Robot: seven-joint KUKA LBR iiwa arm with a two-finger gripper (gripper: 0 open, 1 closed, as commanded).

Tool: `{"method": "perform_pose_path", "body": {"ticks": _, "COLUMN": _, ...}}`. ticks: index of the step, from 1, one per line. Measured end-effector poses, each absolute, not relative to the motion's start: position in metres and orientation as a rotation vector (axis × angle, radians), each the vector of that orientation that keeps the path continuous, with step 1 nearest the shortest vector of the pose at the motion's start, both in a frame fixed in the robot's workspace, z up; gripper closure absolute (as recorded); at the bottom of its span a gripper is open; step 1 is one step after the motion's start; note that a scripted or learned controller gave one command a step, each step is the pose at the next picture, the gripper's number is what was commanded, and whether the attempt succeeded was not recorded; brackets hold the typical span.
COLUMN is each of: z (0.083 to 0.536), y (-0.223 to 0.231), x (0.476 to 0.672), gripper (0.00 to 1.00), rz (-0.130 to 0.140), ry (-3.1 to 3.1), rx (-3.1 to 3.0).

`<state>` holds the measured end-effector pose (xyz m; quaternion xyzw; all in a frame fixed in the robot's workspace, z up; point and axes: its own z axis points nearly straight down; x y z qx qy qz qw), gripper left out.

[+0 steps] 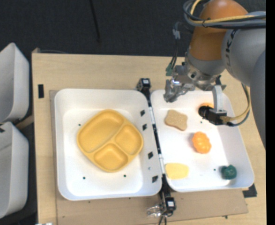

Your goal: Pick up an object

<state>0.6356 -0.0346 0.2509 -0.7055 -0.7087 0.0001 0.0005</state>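
Tan bread-slice toy (176,120) lies flat in right white bin (235,139), just below and near gripper (171,95). Jaw state: cannot tell. Judgement: centre over slice, descend straight, pinch across narrow sides; orange round fruit toy (201,142) farther off.

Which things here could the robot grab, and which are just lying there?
For the job: tool; bread; orange; yellow piece; green thing.

Lying about: yellow plate; left bin; right bin.
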Motion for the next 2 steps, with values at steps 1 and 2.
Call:
{"method": "perform_pose_path", "body": {"ticks": 1, "z": 0.237, "y": 0.014, "x": 0.62, "gripper": 1.0, "rz": 0.002, "ry": -2.226, "rx": -2.214}}
{"method": "perform_pose_path", "body": {"ticks": 2, "z": 0.249, "y": 0.064, "x": 0.599, "gripper": 1.0, "rz": -0.001, "ry": -2.229, "rx": -2.212}}
